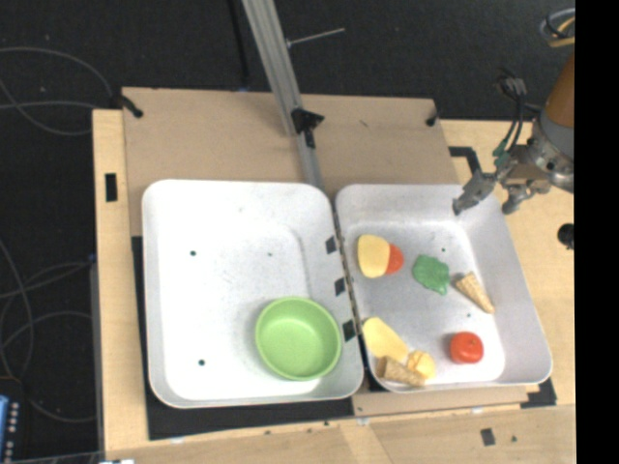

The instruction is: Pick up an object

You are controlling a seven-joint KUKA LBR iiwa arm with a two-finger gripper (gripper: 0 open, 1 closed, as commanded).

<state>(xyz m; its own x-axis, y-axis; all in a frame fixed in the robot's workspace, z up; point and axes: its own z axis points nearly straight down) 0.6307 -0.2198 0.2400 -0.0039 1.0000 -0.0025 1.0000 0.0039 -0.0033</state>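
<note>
The gripper (493,193) was seen at the upper right, over the far right corner of the right bin (513,259), w/ its two fingers spread apart and nothing between them. One dark fingertip (465,201) was hanging just over the bin's top rim; the other was nearer the bench edge. The arm's wrist, w/ cables, was cut off at the right side of the view.

All small objects were found in the right bin, well apart from the gripper. A yellow-and-orange piece (375,257) was lying near the bin's left wall, approx. mid-height. Just right of it a green piece (431,274) was seen, and beside that a tan cone (474,292), tilted. A red tomato-like ball (466,347) was placed toward the near right corner. A yellow banana-like piece (383,336) was lying by the near left corner, touching a tan bread-like piece (406,367) against the front rim.

In the left bin (193,220) a green bowl (298,337) was set upright, near the front right corner. A metal post (279,75) was seen rising behind the bins.
</note>
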